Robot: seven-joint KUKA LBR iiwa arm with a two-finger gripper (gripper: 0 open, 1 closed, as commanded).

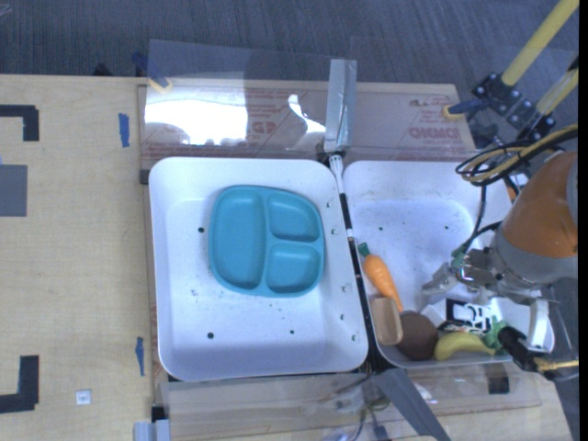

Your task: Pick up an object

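White bins [175,246], two: one blue plate [266,241]; one carrot [380,277], one banana [462,344]; hand [457,281] state unclear.

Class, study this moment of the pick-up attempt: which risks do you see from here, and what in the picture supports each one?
1. The carrot, tan block, brown object and banana crowd one corner of the right bin, so the tool may nudge neighbours or pinch two at once.
2. They lie against the bin wall, which may block a clean approach.
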